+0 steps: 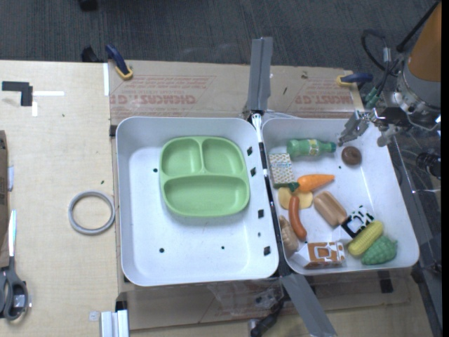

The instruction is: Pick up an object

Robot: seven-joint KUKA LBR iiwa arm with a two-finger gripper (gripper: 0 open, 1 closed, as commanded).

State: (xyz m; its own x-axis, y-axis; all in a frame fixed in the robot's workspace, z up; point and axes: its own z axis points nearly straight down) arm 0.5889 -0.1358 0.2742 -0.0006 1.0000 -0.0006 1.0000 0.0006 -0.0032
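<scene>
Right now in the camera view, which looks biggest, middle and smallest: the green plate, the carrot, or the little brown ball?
1. Green plate, biggest by far; it fills much of the left bin.
2. Carrot, much smaller.
3. Brown ball, smallest.

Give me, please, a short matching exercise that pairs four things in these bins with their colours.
Things:
1. divided plate
2. carrot
3. corn cob
4. round ball

Colours:
A. yellow
B. brown
C. light green
D. orange

Pairs: 1-C, 2-D, 3-A, 4-B
</scene>
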